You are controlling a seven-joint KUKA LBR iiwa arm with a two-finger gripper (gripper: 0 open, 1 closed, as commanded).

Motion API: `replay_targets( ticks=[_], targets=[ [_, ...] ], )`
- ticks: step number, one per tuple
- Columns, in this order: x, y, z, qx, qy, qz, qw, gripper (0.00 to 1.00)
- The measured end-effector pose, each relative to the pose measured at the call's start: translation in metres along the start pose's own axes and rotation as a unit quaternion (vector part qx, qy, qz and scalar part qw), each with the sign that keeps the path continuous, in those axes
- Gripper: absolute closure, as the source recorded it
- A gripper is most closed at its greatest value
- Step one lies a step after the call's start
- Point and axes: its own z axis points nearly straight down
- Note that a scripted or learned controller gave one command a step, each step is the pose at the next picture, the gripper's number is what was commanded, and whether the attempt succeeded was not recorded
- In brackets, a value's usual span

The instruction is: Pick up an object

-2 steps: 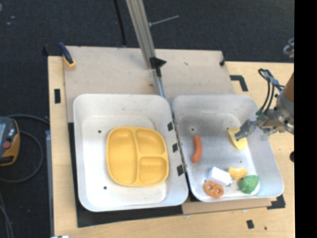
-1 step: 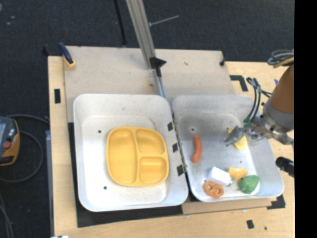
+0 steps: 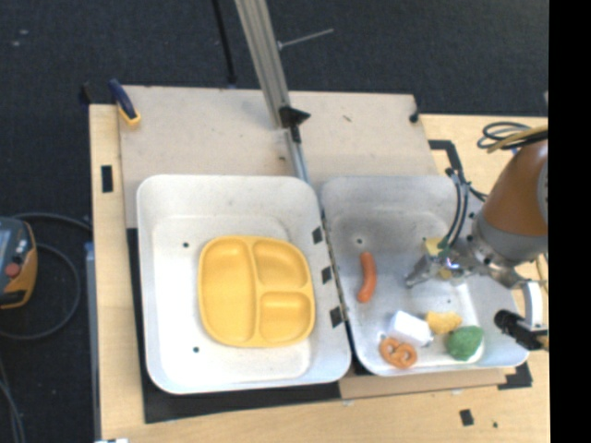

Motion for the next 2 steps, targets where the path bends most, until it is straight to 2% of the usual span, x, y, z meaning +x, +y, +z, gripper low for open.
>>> replay_targets(
  ticks=[1,2],
  targets=[
    [-0.001,0.001,-0.014,-0.002,0.000,0.001,1.0000,1.00],
    [-0.012,0.000,-0.074,-0.003,-0.001,0.002,1.0000,1.00]
  ],
)
